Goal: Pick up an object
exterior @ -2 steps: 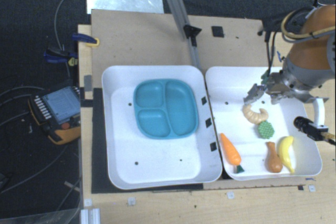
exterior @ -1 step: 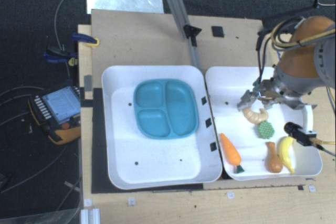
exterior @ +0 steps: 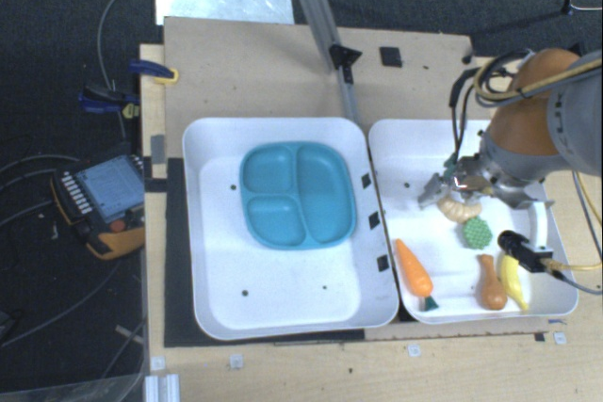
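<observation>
The gripper is hovering in the right bin, touching a beige toy; whether its fingers are spread, I cannot tell. A green ball is sitting just beside that toy.

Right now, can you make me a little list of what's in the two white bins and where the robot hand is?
left bin: blue divided plate
right bin: carrot, green bumpy toy, beige piece, brown drumstick shape, banana
gripper: low in right bin, over beige piece
fingers: cannot tell
held: nothing seen
</observation>
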Controlling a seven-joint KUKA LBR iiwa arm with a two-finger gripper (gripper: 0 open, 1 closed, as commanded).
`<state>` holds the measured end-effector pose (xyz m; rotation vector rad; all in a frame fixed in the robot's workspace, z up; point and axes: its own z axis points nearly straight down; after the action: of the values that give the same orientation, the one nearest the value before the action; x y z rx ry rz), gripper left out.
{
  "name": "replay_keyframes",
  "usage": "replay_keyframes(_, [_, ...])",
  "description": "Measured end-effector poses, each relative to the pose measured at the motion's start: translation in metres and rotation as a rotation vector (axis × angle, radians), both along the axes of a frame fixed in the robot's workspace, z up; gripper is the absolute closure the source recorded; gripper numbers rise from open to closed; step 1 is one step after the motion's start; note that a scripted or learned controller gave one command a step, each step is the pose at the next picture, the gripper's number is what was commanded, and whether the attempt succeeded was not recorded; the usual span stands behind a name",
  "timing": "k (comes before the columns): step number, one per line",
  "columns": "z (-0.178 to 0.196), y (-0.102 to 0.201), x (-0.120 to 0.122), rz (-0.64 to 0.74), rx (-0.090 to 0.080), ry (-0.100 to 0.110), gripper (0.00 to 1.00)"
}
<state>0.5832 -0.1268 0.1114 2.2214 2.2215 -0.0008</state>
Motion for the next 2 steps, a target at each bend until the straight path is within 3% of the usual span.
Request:
replay_keyframes(1, [0.013,0.000,0.001,0.000,-0.001,-0.005,1.00])
replay_keyframes(2, [0.077,-0.005,0.006,0.004,-0.002,-0.009,1.00])
